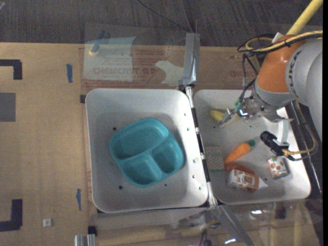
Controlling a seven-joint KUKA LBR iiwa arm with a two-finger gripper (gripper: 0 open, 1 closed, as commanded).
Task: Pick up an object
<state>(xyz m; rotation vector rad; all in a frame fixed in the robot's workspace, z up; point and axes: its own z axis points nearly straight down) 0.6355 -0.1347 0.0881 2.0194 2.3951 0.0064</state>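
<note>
The gripper point(231, 116) hangs low at the far side of the right bin point(302, 188), just beside a small yellow piece point(217, 115). I cannot tell whether it is spread or pressed together. Nothing looks lifted yet. Nearer lie a tapered orange carrot point(239, 151) and a printed carton point(242, 180). A smooth teal tray point(146, 151) sits in the left bin point(97, 137).

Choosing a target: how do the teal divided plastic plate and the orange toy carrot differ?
The teal divided plastic plate is larger than the orange toy carrot. The plate is broad, the carrot slim and tapered. The plate lies in the left white bin, the carrot in the right bin.
</note>
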